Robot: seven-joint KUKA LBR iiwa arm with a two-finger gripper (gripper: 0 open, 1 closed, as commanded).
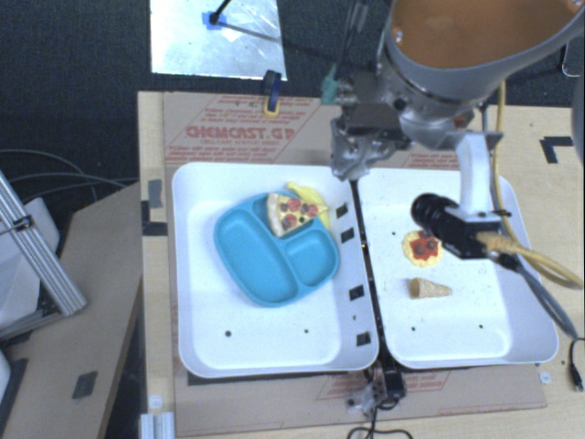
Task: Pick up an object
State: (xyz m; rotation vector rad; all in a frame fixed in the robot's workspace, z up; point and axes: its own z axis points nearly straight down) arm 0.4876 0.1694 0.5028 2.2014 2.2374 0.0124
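My gripper (348, 166) hangs over the far end of the divider between the two white bins, with nothing visibly held. In the left bin (196, 282) lies a blue divided plate (265, 263). A toy pizza slice (292, 214) rests on the plate's far corner, and a yellow piece (309, 194) pokes out just behind it. The right bin (484, 332) holds a small round red-and-yellow pizza piece (422, 249) and, nearer the front, a tan wedge (429, 289). The pizza slice is a short way to the left of the gripper and nearer the front.
The bins sit on a cardboard sheet (228, 131) with red print. Small black clips (355, 293) line the divider. A shiny foil sheet (215, 26) lies behind the bench, and a metal frame (32, 254) stands at the left.
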